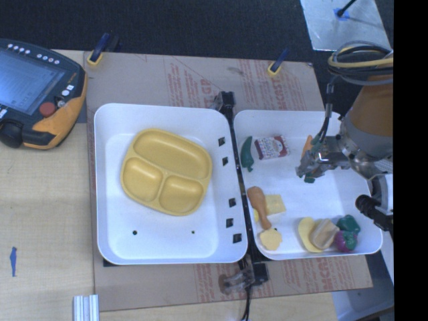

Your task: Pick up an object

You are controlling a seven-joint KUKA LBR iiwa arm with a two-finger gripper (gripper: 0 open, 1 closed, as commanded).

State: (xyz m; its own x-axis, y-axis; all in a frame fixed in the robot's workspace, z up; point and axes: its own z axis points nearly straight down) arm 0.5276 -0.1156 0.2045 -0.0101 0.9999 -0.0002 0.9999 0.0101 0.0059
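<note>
The gripper point(309, 172) is hanging over the right bin point(348, 249), its jaw state indiscernible. 1 orange carrot-like piece point(307, 143) is lying just beside it. The red-and-white labelled packet point(270, 146), its writing illegible, is sitting near the green pepper point(247, 154).

No wording can be made out for certain. The brown cardboard sheet point(167, 79) under the two bins carries faded red print along its edges, too blurred to read. The small red-and-white packet point(270, 146) in the right bin point(354, 199) bears a label, likewise too small to read
</note>
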